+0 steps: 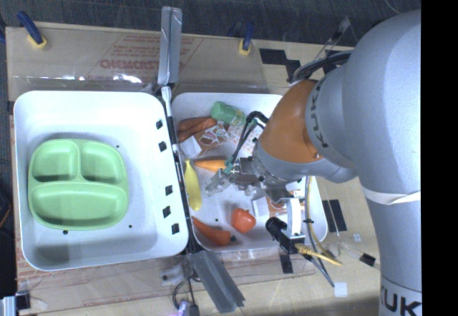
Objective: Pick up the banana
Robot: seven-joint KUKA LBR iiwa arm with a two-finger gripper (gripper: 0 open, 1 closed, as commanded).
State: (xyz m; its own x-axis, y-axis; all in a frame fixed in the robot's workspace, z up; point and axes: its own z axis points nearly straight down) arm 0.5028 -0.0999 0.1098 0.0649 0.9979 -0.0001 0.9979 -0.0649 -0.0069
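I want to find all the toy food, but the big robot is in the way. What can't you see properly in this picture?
- Camera view: the arm covers the right side of the right bin, so any food under it is hidden.
- The hand is small and dark against clutter; its grip can't be judged.
- The banana lies along the bin's left wall, partly shaded.
- Small packets near the green item are too blurry to name.

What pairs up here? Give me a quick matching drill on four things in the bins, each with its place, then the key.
Things:
1. banana
2. green divided plate
3. red tomato-like piece
4. green item

Places:
A. left bin
B. right bin, far end
C. right bin, along its left wall
D. right bin, near end, below the gripper

Pairs: 1-C, 2-A, 3-D, 4-B
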